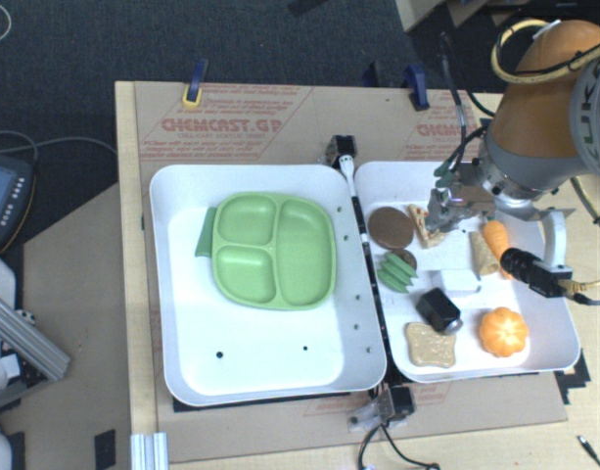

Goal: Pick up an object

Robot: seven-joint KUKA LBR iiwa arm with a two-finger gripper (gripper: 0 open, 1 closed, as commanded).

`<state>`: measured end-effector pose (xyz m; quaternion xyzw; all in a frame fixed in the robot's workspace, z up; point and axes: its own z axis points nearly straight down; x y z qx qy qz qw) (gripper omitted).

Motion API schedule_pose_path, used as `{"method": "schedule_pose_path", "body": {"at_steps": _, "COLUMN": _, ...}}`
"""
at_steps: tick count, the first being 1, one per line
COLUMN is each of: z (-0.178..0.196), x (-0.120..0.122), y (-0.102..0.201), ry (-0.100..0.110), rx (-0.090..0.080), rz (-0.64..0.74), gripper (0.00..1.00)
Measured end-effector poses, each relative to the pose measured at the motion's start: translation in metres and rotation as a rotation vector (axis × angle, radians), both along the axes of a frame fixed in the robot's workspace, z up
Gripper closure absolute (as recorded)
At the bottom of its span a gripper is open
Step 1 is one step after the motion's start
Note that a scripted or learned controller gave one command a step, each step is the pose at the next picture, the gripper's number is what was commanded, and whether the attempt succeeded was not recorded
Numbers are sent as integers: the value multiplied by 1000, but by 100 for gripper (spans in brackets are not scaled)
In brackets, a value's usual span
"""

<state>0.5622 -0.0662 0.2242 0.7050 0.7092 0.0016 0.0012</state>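
My gripper [438, 221] reaches down into the right bin [564, 355] near its far side, just right of a brown round cookie [390, 227] and over a small pale item [423, 225]. Around it lie a green ridged toy [397, 270], a black block [439, 310], a tan toast-shaped piece [430, 346], an orange fruit [502, 331], a carrot-like orange piece [495, 236] and a white flat piece [460, 277]. The fingers point away from the camera, so how they stand is hidden.
The left bin [182, 262] holds a green divided plate [275, 250]. A black cylindrical part [532, 270] of the arm hangs over the right bin's right side. Blue clamps [415, 86] and a yellow clamp [193, 91] sit on the far board edge.
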Motion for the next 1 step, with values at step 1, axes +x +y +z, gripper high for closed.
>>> {"method": "schedule_pose_path", "body": {"at_steps": 1, "z": 4, "x": 48, "y": 36, "ry": -2, "rx": 0, "rz": -1, "gripper": 100}}
